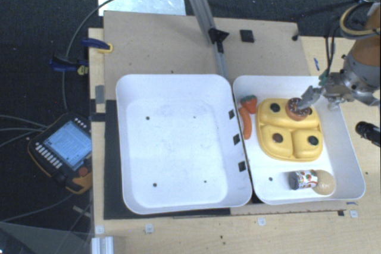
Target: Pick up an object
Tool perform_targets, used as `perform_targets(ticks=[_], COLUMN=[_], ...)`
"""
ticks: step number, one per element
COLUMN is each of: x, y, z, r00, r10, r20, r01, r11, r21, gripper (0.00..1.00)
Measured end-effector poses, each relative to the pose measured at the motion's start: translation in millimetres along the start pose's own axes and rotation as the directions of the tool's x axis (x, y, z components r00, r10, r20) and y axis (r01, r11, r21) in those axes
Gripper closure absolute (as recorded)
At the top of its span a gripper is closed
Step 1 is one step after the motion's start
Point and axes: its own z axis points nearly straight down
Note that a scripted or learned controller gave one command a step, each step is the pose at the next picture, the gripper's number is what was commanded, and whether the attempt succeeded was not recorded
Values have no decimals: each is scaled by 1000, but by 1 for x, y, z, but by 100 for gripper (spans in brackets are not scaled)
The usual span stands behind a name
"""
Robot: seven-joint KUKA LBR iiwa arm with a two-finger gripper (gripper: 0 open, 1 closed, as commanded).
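Two white bins sat on the table, the hand (pixel 303 100) low over a yellow moulded tray (pixel 289 129) in the right bin (pixel 351 154) near the table's right edge, its grip state unreadable; descending squarely before gripping seemed wise.

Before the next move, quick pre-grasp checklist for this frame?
1. Targets present: ok. The right white bin holds a yellow moulded four-lobed tray, an orange carrot-shaped toy and a small bottle with a printed label.
2. End effector over the right bin: ok, at the tray's upper right lobe.
3. Object between its fingers: cannot tell.
4. Objects spaced apart: ok, none touching.
5. The left white bin as drop area: ok.
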Motion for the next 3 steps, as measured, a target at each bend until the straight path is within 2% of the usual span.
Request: perform_targets(ticks=[1, 2, 3], x=[8, 7, 8], y=[-5, 1, 2], z=[58, 78, 69], r00=[1000, 1000, 1000], r10=[0, -4, -5], r20=[0, 4, 1], r01=[0, 5, 5], r11=[1000, 1000, 1000], r21=[0, -16, -18], gripper=[0, 0, 100])
